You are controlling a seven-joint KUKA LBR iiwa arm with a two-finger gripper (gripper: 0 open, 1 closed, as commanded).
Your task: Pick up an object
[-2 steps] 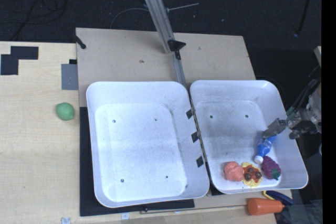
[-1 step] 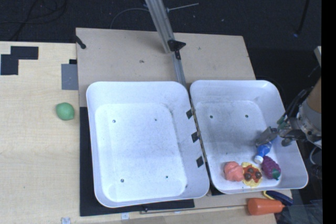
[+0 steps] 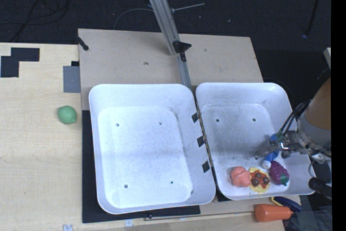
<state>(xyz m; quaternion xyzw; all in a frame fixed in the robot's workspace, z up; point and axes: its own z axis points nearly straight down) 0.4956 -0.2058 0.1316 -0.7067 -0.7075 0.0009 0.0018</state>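
Here, at the right edge, arm [image 3: 323, 111] reaching in over the right bin [image 3: 238, 96], orange band above grey wrist. Gripper [image 3: 273, 150] low over the bin's near right part, dark, with cables looping up along it toward the arm. Cannot tell whether open or closed: too small and too dark against the bin floor. Nothing seen held in it.

Just below the gripper, a blue piece [image 3: 268, 159], blue and white, touching or almost touching the tool; cannot tell which. Further toward the near rim, three toys in a row in the bin's near right corner: peach toy [image 3: 239, 176] on the left, yellow toy [image 3: 259, 179] with red spots in the middle, grapes [image 3: 279, 173], purple, on the right. Peach toy and yellow toy touching; grapes just beside the yellow one and nearest the gripper.

Outside the bin, past its near rim, a carrot [image 3: 272, 212] lying flat on the bench [image 3: 32, 170].

Beside the right bin, touching it along a seam with black clips [image 3: 200, 140], the left bin [image 3: 96, 96], white and speckled. Under both, a black mat [image 3: 87, 208].

Well apart, on the bench left of the bins, a green ball [image 3: 67, 114]. Behind the bins, a metal bar [image 3: 162, 11] slanting up and away.
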